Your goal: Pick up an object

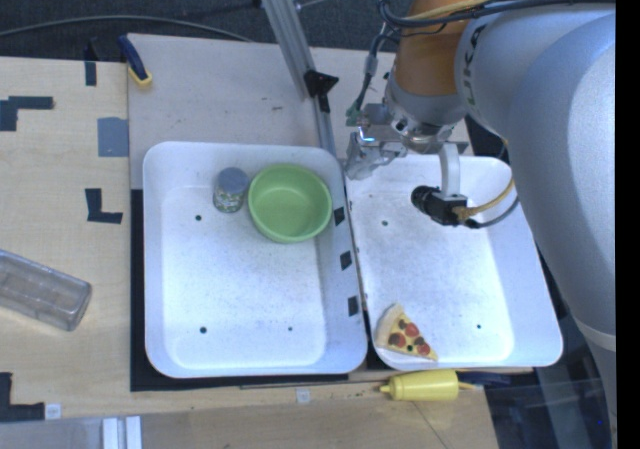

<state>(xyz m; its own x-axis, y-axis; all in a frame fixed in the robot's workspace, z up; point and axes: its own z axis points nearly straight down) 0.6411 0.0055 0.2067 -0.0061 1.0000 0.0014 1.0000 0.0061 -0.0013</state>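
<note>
1. Far left, a clear plastic container (40,290) lay on its side on the wooden surface (60,167), well apart from the bins. Some dark tape marks were stuck around it, and a blue and yellow clamp (135,60) sat up near the top left corner.
2. The left bin (180,337) had two things in its upper part: a small grey-lidded jar (230,189) and, just beside it on the right, a green bowl (290,202) sitting upright. The two looked to be touching or near enough.
3. A grey metal pole (285,27) ran down at a slant from the top to the spot where the two bins met.
4. The right bin (500,337) held a toy pizza slice (404,333) in its lower left corner, right up against the rim.
5. A yellow bottle-looking thing (420,386) lay on its side just outside that bin's front edge.
6. The tool (365,159) hung over the top left corner of the right bin, near the divide. Honestly couldn't tell how far open it was, and nothing was visibly in it. It was well apart from the pizza slice.
7. The big grey arm (560,117) with its orange band (445,17) covered the upper right.
</note>
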